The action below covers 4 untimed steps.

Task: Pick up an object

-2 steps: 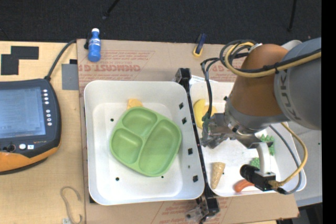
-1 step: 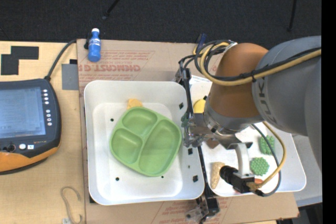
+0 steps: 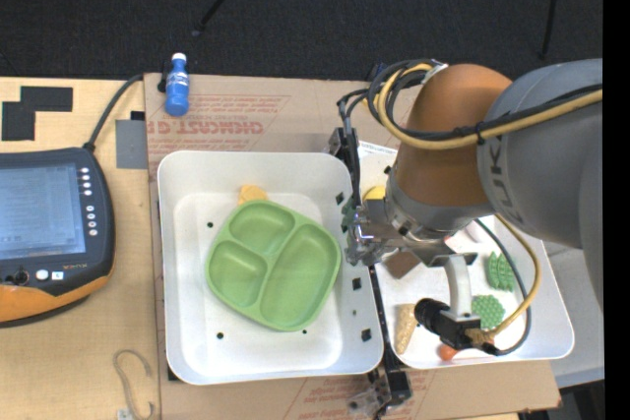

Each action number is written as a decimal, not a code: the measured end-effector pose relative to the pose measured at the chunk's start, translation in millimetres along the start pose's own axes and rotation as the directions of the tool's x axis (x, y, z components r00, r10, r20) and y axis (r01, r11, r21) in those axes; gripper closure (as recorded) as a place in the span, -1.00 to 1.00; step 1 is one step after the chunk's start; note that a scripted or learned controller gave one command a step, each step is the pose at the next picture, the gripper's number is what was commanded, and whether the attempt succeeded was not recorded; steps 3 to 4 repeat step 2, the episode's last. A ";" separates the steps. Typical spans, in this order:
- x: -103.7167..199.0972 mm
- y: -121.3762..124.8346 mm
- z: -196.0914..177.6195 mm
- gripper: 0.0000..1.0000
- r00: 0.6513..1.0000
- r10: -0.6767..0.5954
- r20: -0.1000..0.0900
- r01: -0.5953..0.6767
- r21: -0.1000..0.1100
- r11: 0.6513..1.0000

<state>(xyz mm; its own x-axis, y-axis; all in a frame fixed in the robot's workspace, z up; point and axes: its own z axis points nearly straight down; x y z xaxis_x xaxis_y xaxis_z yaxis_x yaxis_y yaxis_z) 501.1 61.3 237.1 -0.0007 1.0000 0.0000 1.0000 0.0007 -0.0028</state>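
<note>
From my screen I see the arm [image 3: 463, 148] reaching in over the right bin [image 3: 557, 334], its orange band covering that bin's far half. The gripper [image 3: 386, 249] sits low by the bin's left wall, near the divide between the 2 bins. It is tucked under the wrist, so I cannot tell whether it is wide or narrow, and I see nothing held in it.

The loose things in the right bin:
- a tan wedge [image 3: 405, 328] near the front-left corner
- 2 green knobbly pieces [image 3: 495, 285] toward the right wall
- a small orange bit [image 3: 448, 351] by the front edge
- a yellow thing [image 3: 374, 195] at the far-left corner, partly hidden by the arm

In the left bin [image 3: 197, 334] a green plate [image 3: 274, 263] with 3 compartments lies in the middle. A small yellow piece [image 3: 253, 194] pokes out at its far edge.

On the bench [image 3: 98, 349], a blue bottle [image 3: 177, 86] lies beyond the left bin's far-left corner, and a pendant [image 3: 44, 221] sits at the left edge.
</note>
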 end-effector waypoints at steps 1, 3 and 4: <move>-0.5 -5.7 18.2 1.00 1.000 0.001 0.001 -0.001 0.004 1.000; -3.5 -7.7 9.2 1.00 1.000 0.001 0.000 -0.001 0.000 1.000; -3.5 -7.7 9.2 1.00 1.000 0.001 0.000 -0.001 0.000 1.000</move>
